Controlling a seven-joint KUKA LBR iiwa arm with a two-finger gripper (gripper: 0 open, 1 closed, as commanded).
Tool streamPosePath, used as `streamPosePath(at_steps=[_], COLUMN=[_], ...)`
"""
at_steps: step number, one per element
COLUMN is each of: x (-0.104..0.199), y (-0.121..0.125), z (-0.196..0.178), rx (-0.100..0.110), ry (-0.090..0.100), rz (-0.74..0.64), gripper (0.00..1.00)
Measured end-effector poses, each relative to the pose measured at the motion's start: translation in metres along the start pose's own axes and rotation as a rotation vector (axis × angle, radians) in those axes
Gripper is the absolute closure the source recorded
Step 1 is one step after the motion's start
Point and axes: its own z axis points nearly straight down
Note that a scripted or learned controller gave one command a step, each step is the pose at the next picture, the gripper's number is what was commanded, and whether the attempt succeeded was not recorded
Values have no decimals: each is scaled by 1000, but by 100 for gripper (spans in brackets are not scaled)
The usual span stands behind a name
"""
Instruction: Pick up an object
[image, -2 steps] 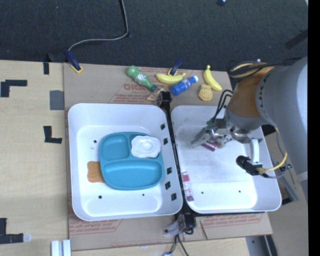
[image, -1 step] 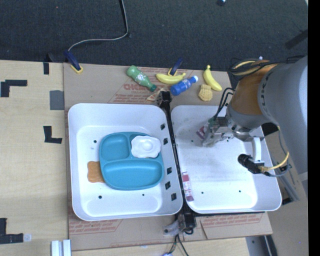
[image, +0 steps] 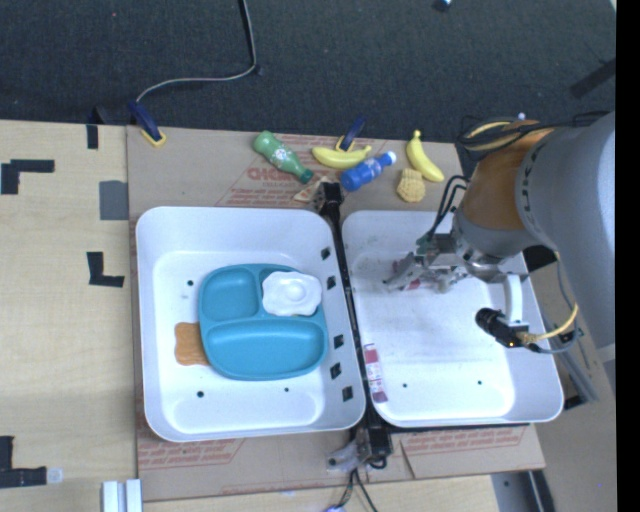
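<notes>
Currently the candidate objects all sit in the left bin. Largest is a blue divided plate, rounded-rectangular, matte sky blue, with two small compartments along its far side and one long compartment along its near side. It lies flat, roughly centred on the bin floor.

A white toy fried egg with a wavy outline and a paler raised centre rests on the plate's far right compartment, overlapping the rim there. A tan, toast-coloured flat piece lies on the bin floor, touching the plate's left edge and partly tucked under it; only its left portion is exposed.

The gripper is in the right bin, low over the far left part of the floor, well apart from the plate, egg and toast. Nothing is seen in it. Whether it is apart or closed: cannot tell, as the tip is a blur of grey metal against the white floor. The arm enters from the right, with its orange band above the bin's far right corner.

On the cardboard beyond the bins, left to right:
- green bottle, lying down
- banana
- blue bottle, lying just beside that banana
- small yellow knobbly piece
- second banana, just beside the knobbly piece

A black cable trails across the dark floor behind the bench
</notes>
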Motion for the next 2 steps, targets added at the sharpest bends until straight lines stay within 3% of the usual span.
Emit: streamPosePath(at_steps=[1, 2], x=[-4, -4], y=[36, 36], z=[10, 0], rx=[1, 0], ry=[3, 1], rz=[-2, -3], gripper=[0, 100])
